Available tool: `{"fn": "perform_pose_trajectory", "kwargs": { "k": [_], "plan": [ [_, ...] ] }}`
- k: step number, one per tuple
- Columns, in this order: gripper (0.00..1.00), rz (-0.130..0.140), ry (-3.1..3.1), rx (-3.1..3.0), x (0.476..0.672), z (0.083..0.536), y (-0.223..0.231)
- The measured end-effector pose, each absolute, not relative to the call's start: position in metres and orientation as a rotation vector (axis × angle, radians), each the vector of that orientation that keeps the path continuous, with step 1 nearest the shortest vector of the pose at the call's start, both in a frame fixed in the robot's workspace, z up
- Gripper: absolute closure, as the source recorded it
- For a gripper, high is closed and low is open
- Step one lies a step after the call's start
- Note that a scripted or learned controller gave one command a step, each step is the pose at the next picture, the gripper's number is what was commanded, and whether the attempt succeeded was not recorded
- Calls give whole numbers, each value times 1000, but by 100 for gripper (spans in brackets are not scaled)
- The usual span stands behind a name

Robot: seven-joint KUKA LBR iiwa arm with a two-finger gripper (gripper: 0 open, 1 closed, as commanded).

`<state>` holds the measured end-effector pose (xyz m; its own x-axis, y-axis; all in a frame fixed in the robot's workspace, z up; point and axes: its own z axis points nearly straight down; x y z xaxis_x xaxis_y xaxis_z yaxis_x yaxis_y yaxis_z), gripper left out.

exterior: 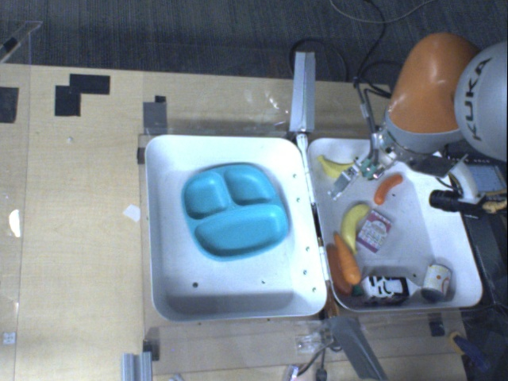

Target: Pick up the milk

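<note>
The milk is a small black-and-white carton lying on its side at the near edge of the right bin. My gripper hangs over the far left part of that bin, well away from the milk. It stands open with nothing between its fingers, and a yellow banana piece lies just to its left.
The right bin also holds an orange-red sausage, a second banana, a pink packet, a carrot close beside the milk and a small cup. A blue divided plate lies in the left bin.
</note>
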<state>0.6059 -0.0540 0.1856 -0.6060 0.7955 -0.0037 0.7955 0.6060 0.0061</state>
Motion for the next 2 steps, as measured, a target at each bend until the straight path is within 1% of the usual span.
{"fn": "perform_pose_trajectory", "kwargs": {
  "k": [1, 2],
  "plan": [
    [0, 7, 2819, 1371, 665, 187, -25],
    [0, 10, 2701, 1590, 666, 187, 47]
  ]
}}
